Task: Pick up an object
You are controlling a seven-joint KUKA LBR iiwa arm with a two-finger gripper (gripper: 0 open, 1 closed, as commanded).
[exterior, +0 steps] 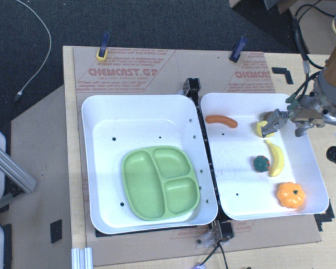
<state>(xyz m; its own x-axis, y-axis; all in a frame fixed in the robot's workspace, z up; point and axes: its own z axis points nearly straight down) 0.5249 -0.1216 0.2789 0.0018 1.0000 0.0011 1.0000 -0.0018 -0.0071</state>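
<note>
The right bin [235, 200] holds several toy foods. An orange sausage [221, 120] lies near its far left. A banana [276, 158] lies in the middle right, with a small teal ball [261, 162] touching its left side. An orange pumpkin [291, 195] sits near the front right corner. A small yellow piece [261, 129] lies at the far right. My gripper [285, 125] hangs over the bin's far right part, open, with nothing between its fingers. Its left fingertip [270, 122] is right beside the yellow piece.
The left bin [101, 116] holds a green divided plate [159, 181]. A black clamp [191, 86] sits where the two bins meet at the back. Brown cardboard [129, 69] lies under both bins. The arm's wrist [330, 88] comes in from the right.
</note>
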